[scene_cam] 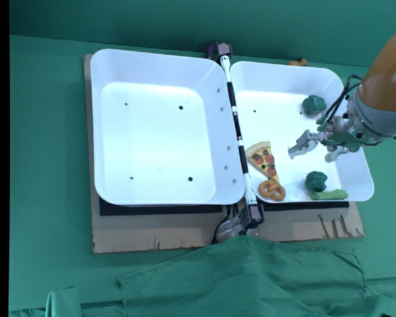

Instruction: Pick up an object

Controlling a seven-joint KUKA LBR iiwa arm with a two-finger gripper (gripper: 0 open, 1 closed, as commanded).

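My gripper hangs over the right side of the right bin, open, with nothing between its fingers. A pizza slice lies to its left by the bin divider, and a brown pretzel sits just below the slice. A dark green broccoli piece rests above the gripper near the bin's right wall. Another green broccoli head lies below the gripper, beside a light green stalk at the bin's lower edge.
The left bin sits beside the right one, split from it by a black-and-white rail. A small orange item lies outside the right bin's top edge. Green cloth bunches at the bench's front.
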